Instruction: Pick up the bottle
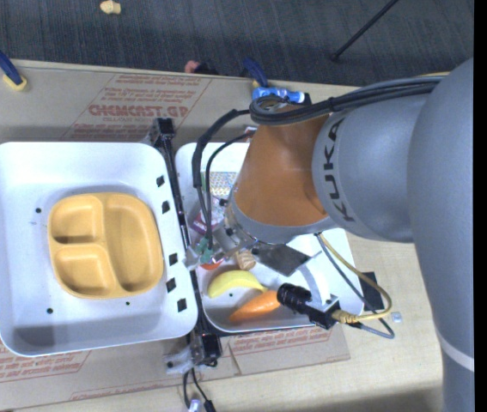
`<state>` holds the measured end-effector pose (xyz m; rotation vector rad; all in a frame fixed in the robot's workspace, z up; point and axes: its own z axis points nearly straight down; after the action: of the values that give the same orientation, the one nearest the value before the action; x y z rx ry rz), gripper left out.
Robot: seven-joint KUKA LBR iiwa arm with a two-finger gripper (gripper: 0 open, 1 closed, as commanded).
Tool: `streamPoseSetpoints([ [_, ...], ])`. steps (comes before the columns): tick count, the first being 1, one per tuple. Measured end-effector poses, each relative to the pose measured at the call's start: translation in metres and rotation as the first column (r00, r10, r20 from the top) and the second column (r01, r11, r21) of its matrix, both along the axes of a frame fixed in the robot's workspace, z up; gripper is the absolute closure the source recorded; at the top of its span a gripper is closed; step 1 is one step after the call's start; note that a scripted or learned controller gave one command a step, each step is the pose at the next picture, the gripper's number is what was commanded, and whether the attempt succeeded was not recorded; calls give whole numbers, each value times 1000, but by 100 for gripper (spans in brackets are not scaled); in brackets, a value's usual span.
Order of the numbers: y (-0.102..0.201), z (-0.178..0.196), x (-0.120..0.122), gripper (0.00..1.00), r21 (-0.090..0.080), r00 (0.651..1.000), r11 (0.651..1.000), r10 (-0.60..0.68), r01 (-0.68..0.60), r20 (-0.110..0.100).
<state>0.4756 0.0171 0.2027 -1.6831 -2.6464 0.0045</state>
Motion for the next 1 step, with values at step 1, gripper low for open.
streamPoseSetpoints([
  [1,60,23,0,100,-1,999,999,51,-51,3],
])
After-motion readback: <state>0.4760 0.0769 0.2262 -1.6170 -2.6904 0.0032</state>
